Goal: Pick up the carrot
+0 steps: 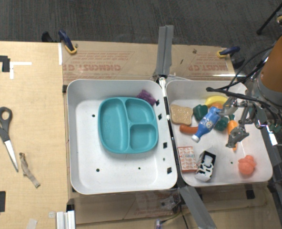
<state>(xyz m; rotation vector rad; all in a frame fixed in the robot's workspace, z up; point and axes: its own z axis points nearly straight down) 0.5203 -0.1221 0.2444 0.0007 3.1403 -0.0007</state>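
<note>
carrot (232,126) lies in right bin (262,175), claw (236,138) just above.

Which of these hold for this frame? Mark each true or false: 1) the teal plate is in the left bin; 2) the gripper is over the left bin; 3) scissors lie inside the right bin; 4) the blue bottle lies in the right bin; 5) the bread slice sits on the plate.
1) True: the teal plate sits in the left bin.
2) False: the gripper is over the right bin, near a small orange piece that may be the carrot.
3) False: the scissors lie on the bench, left of both bins.
4) True: the bottle lies in the right bin.
5) False: the bread is in the right bin.
</note>
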